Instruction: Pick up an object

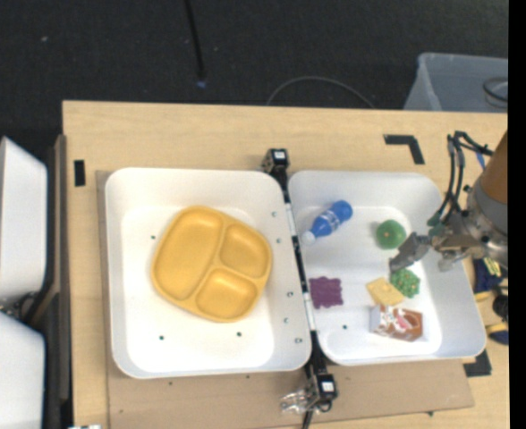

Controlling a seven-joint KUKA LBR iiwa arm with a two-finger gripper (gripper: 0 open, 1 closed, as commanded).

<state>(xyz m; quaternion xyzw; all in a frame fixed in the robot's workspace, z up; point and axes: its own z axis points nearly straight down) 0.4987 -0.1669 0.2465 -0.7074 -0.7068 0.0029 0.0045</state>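
Arm (494,181) is entering from the right edge of the view, the orange band showing at the edge and the grey wrist section lying below it with black cables looping beside. Gripper (415,250) is extending leftward from the wrist at a slight downward slant, its grey finger assembly hanging over the right-hand part of the scene, toward mid-depth.

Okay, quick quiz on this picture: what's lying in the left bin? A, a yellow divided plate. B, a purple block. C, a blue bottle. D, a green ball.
A: the yellow divided plate lies in the left bin, while the blue bottle, purple block and green ball are all in the right bin.
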